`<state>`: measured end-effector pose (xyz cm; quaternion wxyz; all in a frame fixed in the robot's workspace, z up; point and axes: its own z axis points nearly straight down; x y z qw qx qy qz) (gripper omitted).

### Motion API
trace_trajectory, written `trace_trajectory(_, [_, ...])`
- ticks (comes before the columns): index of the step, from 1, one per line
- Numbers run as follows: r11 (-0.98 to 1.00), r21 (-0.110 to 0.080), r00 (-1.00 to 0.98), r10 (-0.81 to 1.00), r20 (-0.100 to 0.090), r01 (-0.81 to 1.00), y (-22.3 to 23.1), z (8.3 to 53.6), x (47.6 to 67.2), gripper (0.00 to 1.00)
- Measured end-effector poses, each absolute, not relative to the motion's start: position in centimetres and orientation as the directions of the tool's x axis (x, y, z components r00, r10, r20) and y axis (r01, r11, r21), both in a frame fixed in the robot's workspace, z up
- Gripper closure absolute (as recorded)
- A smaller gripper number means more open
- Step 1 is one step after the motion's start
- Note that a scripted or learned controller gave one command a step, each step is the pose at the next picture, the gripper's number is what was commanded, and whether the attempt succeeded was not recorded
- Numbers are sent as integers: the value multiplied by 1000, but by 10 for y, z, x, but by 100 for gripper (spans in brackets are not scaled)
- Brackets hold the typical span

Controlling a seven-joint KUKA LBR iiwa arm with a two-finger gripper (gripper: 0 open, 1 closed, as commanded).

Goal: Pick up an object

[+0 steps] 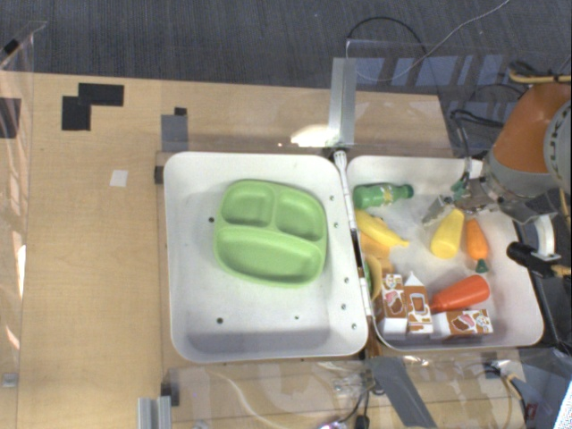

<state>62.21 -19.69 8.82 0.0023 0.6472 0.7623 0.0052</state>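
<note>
My gripper (451, 206) hangs over the upper middle of the right bin (527, 329), open, with nothing between its fingers. Just below it lies a yellow bottle-shaped toy (448, 233), with a small orange carrot (476, 242) to its right. A green bottle (382, 194) lies at the bin's top left, and a yellow banana-like piece (379, 233) sits below that. A larger orange carrot (460, 291) and several brown-and-white cartons (407, 308) fill the bin's lower part.
The left bin (192, 329) holds a green divided plate (270, 231). A metal divider (351, 239) separates the two bins. The arm's orange band (523, 137) and grey wrist come in over the right bin's upper right corner. Cables run behind the bins.
</note>
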Motion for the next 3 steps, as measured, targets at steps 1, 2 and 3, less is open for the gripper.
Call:
trace_trajectory(1, [98,7,-98,995,9,995,-197,87,639,0])
trace_trajectory(2, [-46,11,46,999,12,999,-196,89,564,0])
trace_trajectory(3, [-50,16,50,999,0,999,-203,98,565,100])
